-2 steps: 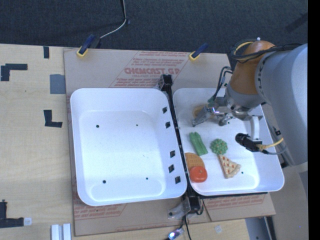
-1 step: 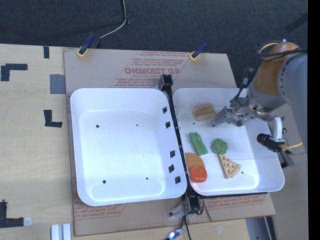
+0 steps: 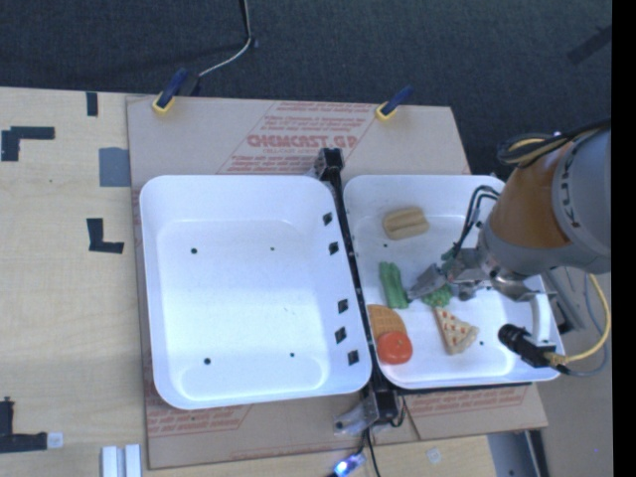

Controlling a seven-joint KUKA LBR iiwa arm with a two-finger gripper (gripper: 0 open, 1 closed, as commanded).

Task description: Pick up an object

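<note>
In the right bin [image 3: 363,199], the green veg [image 3: 394,284] lies w/ long axis running near-to-far, just left of the end effector [image 3: 434,284], which sits low by a leafy green piece [image 3: 439,293]; arm [image 3: 547,212] reaches from right, finger state can't tell.

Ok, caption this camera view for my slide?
End effector low in the right bin, beside a green toy and a wedge.

Both bins [image 3: 238,192] are white. In the right one lie a tan bread piece [image 3: 404,223], a green vegetable [image 3: 394,284], a red tomato [image 3: 396,347] and a beige wedge with dark speckles [image 3: 456,330]. The arm [image 3: 556,207] is grey with an orange band.
</note>
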